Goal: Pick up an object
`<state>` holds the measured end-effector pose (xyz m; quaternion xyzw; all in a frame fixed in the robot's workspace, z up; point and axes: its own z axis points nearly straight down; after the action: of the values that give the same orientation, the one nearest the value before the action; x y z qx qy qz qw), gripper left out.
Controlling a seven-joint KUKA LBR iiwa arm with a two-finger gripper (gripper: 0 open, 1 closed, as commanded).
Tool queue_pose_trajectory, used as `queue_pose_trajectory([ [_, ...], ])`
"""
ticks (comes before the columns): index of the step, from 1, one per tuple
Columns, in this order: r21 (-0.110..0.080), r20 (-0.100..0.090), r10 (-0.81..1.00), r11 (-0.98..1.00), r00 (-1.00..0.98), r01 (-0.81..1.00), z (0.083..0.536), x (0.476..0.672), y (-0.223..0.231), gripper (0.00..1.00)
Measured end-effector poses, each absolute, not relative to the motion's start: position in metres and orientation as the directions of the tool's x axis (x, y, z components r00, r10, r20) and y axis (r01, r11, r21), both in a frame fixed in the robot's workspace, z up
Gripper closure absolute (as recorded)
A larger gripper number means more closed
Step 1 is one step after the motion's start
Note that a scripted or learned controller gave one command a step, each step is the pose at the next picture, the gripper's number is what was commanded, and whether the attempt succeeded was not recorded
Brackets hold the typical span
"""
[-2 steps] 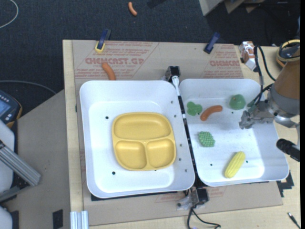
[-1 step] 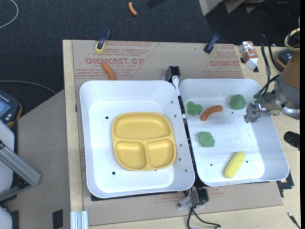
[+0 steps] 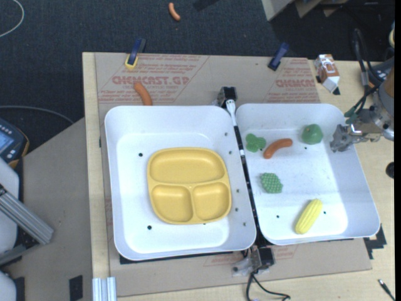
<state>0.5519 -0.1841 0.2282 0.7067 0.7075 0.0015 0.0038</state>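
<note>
- Gripper [image 3: 341, 138] opening: cannot be told at this angle; nothing is seen held in it.
- Arm pose: the grey arm [image 3: 376, 115] reaches in from the right, and the gripper sits over the right rim of the right bin [image 3: 369, 213], towards its far end.
- Surface: both bins rest on a cardboard sheet [image 3: 207, 74] laid on a pale bench [image 3: 62, 187]. Cables trail off the near edge.
- Right bin, near to far: a yellow corn cob [image 3: 309, 216]; a green knobbly piece [image 3: 270, 182]; an orange sausage [image 3: 277, 147] just beside a green leafy piece [image 3: 254, 143]; a green round piece [image 3: 312, 133], the item nearest the gripper and apart from it.
- Left bin [image 3: 119, 168]: one yellow three-compartment tray [image 3: 188, 185], lying flat.
- Far edge of the sheet: a second sausage [image 3: 143, 93], two clamps [image 3: 133, 53] and a small carton [image 3: 327, 71].
- Room: dark carpet [image 3: 75, 17] beyond the bench, with a small orange piece [image 3: 174, 10] on it.
</note>
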Motion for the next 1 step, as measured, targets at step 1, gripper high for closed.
queue_pose_trajectory([
  [1,-0.001,0.003,1.000,0.006,-0.006,1.000,0.2191,0.5583,-0.1246,1.00],
])
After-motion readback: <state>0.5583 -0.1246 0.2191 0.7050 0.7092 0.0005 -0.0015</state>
